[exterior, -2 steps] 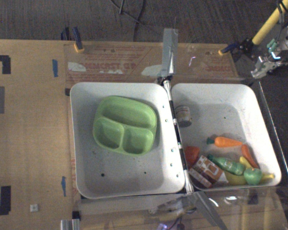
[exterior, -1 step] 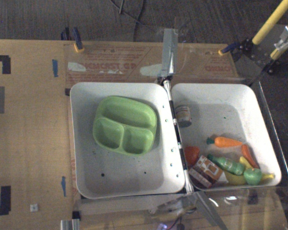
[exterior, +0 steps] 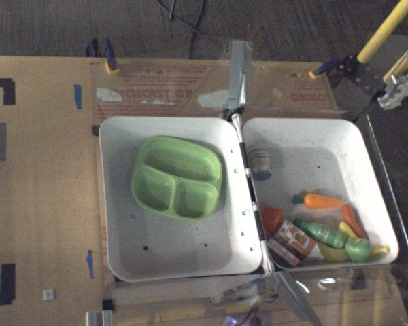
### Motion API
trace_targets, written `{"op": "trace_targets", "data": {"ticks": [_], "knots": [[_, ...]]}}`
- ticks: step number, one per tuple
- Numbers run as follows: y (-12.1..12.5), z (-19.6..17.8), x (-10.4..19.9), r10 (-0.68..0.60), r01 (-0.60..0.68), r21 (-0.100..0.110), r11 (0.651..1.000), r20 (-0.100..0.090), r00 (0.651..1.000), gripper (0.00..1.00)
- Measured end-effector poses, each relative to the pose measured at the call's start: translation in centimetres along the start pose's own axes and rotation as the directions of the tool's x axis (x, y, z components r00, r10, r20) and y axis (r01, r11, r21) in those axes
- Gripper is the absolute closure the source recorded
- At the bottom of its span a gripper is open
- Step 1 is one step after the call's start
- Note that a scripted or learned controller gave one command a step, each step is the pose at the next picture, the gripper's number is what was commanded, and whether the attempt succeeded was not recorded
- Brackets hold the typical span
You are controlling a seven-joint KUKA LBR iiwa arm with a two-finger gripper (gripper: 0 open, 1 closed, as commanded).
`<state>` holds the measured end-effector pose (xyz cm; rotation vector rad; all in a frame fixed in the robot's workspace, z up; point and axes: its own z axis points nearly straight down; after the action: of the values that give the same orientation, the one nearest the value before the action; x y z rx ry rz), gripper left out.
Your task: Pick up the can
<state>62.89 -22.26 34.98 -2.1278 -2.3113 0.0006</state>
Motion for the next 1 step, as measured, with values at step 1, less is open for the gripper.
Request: {"op": "trace_targets", "data": {"ticks": [1], "knots": [[-3.71,10.44,0.25,-0.116,0.116,-0.002,0.993,0.001,0.993,1.0]]}}
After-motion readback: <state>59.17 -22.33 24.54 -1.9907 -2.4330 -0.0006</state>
